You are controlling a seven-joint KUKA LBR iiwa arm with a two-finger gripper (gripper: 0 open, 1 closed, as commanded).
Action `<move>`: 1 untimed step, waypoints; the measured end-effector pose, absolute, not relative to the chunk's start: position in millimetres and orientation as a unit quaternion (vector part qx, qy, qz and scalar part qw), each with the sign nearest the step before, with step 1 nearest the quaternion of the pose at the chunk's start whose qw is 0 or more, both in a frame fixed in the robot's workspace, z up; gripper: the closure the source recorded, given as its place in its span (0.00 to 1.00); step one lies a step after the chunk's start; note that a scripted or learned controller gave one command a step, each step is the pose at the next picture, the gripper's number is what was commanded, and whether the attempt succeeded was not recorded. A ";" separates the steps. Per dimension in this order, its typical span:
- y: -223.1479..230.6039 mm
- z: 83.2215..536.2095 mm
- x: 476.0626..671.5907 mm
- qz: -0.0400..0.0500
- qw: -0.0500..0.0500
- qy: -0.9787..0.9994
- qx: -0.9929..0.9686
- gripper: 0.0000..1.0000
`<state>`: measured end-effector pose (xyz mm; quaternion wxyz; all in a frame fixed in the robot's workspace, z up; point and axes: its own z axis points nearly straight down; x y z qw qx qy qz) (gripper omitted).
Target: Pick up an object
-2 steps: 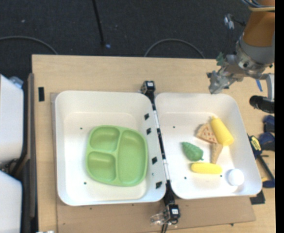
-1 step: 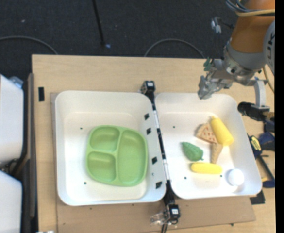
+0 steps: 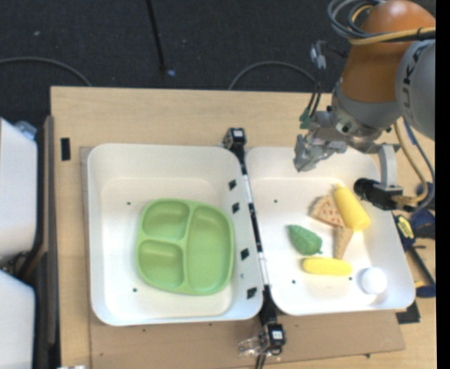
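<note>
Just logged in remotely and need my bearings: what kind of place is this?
Likely a robotics lab bench: a wooden bench bearing two white bins, toy food such as a yellow banana, and loose cables on dark carpet.

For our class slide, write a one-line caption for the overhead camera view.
Grey arm's gripper hovers over right white bin of toy foods; green divided plate sits in left bin.

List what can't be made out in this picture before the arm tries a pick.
- Hand, camera view: small and blurred, so whether it is open or shut is unclear.
- Tan wedge: partly covered by the yellow corn-like piece; its full shape is hidden.
- White ball: pale against the right bin, its outline is hard to trace.
</note>
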<state>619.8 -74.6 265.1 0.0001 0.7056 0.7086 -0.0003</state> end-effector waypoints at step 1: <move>-23.2 268.6 591.5 0.001 -0.001 0.709 0.705 1.00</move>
